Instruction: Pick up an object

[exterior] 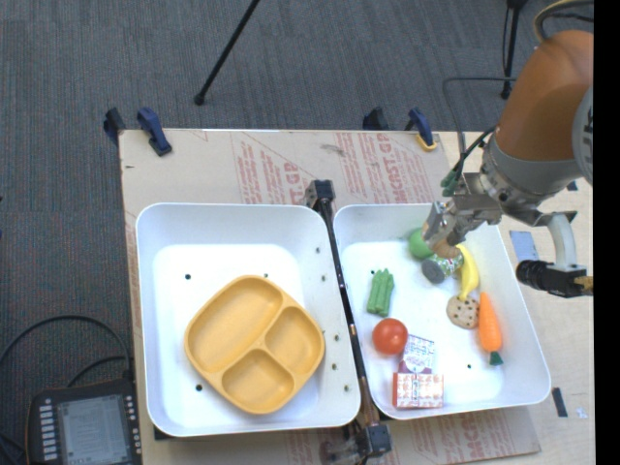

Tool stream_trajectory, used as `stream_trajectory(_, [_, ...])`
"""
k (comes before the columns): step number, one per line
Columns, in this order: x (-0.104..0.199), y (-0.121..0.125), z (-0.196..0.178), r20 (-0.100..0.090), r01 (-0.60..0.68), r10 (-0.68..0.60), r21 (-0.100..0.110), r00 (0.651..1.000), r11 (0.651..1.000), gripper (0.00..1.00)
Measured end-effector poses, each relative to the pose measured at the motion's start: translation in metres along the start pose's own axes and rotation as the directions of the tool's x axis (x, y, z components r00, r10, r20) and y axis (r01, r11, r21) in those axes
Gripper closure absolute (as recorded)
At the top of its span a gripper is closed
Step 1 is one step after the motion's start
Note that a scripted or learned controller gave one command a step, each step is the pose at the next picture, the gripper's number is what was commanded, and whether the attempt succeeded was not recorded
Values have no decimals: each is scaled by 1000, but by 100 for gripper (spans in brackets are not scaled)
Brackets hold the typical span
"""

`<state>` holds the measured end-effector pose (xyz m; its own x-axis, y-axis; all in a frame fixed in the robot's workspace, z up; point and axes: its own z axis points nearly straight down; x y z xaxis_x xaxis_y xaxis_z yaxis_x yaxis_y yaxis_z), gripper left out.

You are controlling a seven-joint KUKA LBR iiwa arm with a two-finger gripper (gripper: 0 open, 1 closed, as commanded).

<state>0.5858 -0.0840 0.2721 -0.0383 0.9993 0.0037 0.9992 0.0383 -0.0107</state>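
Clearly, from the camera view above the bench, the gripper (pixel 446 245) has its tip low in the far part of the right bin (pixel 363 229), the arm (pixel 547 114) slanting in from the right. It sits right over a tight cluster: a green round piece (pixel 419 244), a small grey cylinder (pixel 432 270) and a banana (pixel 470 272). I cannot tell how far the pincer is spread or whether anything is between its tips; the wrist hides that.

My guess is that the target is in that cluster, since that is where the tip points. The banana's long axis runs roughly from far to near, curved, with its far end by the gripper. The grey cylinder lies tilted just beside it.

Other toys lie loose in the same bin, as if dropped for picking: a green bean bundle (pixel 381 292), a tomato (pixel 390 336), a cookie (pixel 464 311), a carrot (pixel 490 325) and a small carton (pixel 418 376). A yellow divided plate (pixel 254 342) rests flat in the left bin (pixel 155 231).
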Motion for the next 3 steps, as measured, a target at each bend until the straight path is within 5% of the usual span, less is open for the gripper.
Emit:
stream_trajectory(1, [64,-48,-19,2,-34,34,-8,999,999,100])
stream_trajectory(2, [64,-48,-28,2,-30,30,-7,1000,1000,100])
stream_trajectory(3, [107,-106,20,3,-35,35,-6,999,999,100])
